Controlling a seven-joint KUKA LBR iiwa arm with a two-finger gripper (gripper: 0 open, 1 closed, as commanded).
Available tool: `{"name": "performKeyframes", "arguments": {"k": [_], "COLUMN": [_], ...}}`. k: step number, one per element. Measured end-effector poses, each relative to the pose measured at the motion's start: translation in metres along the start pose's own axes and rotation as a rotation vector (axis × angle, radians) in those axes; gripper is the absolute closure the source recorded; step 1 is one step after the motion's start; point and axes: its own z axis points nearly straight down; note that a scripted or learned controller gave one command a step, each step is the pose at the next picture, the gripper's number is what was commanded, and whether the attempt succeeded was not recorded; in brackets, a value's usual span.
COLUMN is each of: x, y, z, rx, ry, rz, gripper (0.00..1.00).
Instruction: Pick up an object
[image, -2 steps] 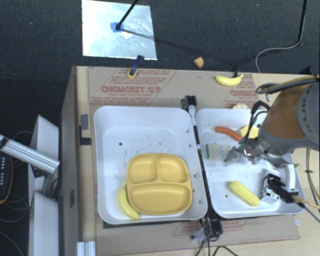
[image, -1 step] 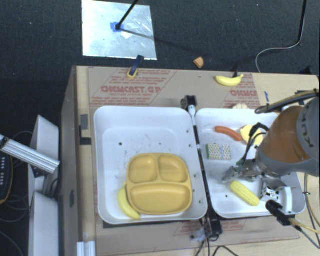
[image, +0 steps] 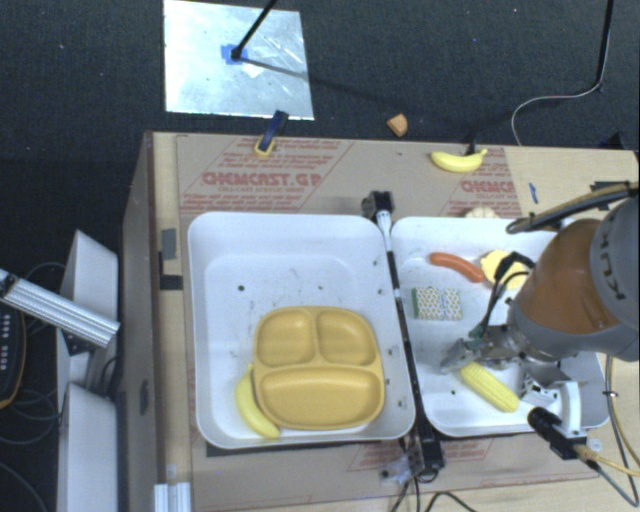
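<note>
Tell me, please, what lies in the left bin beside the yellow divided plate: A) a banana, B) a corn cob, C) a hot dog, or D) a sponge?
A: a banana lies against the lower-left edge of the yellow divided plate in the left bin.

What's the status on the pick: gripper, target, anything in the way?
Gripper low in right bin, fingers unreadable. Corn cob right beside it, not held. Patterned block, hot dog farther back.

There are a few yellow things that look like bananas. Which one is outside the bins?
The banana on the bench behind the right bin. Another banana lies in the left bin beside the tray, and the corn lies in the right bin.
</note>
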Motion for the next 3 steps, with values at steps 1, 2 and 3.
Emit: {"name": "performKeyframes", "arguments": {"k": [1,2,3], "x": [0.0,-0.065,-0.064], "y": [0.002,0.001,0.001], "z": [-0.011,-0.091,-0.09], "rx": [-0.003,-0.003,-0.002], "ry": [0.001,-0.003,-0.001], "rz": [-0.001,0.0,-0.001], "gripper": [1.0,1.0,0.0]}}
